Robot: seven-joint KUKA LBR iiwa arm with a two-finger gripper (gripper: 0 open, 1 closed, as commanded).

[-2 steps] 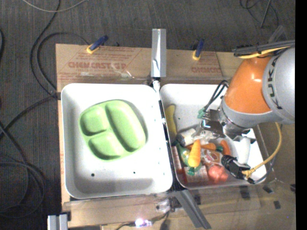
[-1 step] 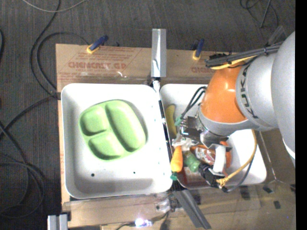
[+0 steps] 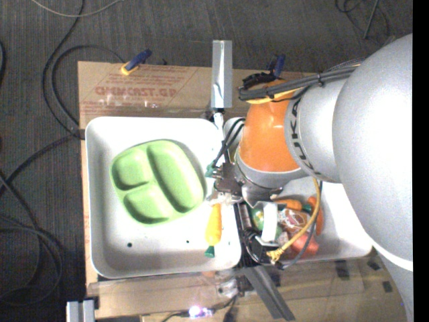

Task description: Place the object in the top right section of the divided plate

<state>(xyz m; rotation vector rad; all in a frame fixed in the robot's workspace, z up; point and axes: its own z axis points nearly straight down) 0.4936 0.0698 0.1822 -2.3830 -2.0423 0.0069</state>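
A green divided plate [image 3: 158, 180] lies tilted in the left white bin [image 3: 100, 200], with two small sections on its left and one long section on its right. A long yellow-orange object with a green tip [image 3: 213, 227] shows by that bin's right wall, just right of and below the plate. My gripper [image 3: 221, 188] is directly above the object's upper end, under the orange band of the wrist [image 3: 268, 139]. The wrist hides most of the gripper, and I cannot see whether it touches the object.
The right bin [image 3: 348, 240] holds a heap of several small items, orange, red, white and green [image 3: 285, 221], mostly under the arm. The big grey arm [image 3: 375, 146] covers the right side. A cardboard sheet [image 3: 147, 89] lies behind the bins.
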